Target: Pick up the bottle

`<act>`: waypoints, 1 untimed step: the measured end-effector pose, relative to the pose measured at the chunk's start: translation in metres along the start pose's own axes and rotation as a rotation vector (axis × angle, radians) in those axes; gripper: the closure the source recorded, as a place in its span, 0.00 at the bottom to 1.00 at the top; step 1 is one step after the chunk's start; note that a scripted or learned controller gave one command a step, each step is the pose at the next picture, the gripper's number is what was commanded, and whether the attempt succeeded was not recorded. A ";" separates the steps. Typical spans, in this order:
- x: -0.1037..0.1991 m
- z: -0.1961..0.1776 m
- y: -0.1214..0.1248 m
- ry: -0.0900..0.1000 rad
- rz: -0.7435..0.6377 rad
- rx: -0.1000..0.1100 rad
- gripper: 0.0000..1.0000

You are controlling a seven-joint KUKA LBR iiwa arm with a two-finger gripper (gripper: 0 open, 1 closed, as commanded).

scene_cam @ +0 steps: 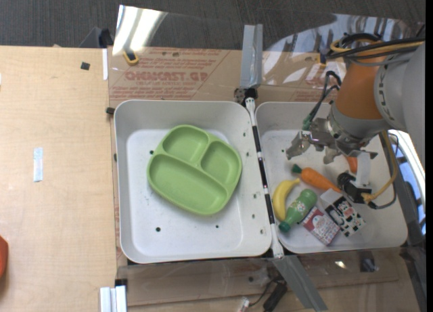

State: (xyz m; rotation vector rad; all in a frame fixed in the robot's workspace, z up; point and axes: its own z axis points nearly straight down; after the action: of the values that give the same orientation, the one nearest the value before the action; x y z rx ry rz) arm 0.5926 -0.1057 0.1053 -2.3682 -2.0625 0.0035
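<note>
one bottle (298,209), one banana (281,197), one carrot (318,179), one plate (195,168).

One fixed camera looks down slantwise over both bins (122,168).

We've got our grey arm (399,94) reaching in from the right — gripper (316,149) hanging low, fingers spread wide, holding nothing.
</note>
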 end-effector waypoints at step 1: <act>-0.023 0.015 -0.058 0.001 0.004 0.001 0.00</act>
State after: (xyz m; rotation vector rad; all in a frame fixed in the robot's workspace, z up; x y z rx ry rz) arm 0.5316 -0.1206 0.0907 -2.3713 -2.0569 0.0035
